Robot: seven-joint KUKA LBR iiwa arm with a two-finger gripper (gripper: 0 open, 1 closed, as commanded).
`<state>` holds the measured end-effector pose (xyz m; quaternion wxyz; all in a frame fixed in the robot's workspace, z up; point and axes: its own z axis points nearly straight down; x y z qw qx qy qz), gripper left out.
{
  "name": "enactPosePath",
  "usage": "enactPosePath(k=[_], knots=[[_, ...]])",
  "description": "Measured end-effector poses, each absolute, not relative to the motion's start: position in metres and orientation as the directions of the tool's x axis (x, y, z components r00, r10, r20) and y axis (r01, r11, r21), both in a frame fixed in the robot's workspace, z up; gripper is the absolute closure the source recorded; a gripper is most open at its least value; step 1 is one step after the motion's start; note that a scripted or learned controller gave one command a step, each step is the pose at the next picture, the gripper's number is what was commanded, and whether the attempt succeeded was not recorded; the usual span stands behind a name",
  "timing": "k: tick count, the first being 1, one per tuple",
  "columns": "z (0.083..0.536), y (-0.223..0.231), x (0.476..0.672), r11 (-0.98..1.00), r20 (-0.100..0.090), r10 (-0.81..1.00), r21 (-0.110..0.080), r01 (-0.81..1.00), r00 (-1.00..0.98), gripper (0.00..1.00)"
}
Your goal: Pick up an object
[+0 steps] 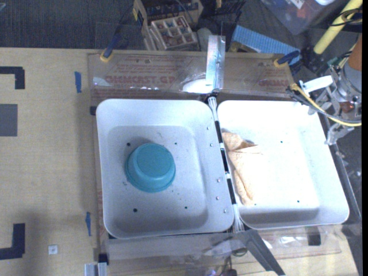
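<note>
Teal bowl [150, 166] upside down in left bin [109, 119], tan cloth [241, 168] in right bin [322, 154] (gripper state unclear).

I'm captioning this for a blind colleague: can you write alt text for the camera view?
Two shallow white bins sit side by side: the left bin holds an upturned teal bowl, the right bin a crumpled tan cloth against its left wall. The gripper hangs above the right bin's far right edge.
</note>
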<state>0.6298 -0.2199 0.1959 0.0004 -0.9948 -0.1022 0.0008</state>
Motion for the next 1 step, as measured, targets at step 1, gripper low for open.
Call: enactPosePath(k=[1], knots=[[0.1939, -0.2207, 0.6408, -0.979, 0.0, 0.206, 0.001, 0.206, 0.979, 0.0]])
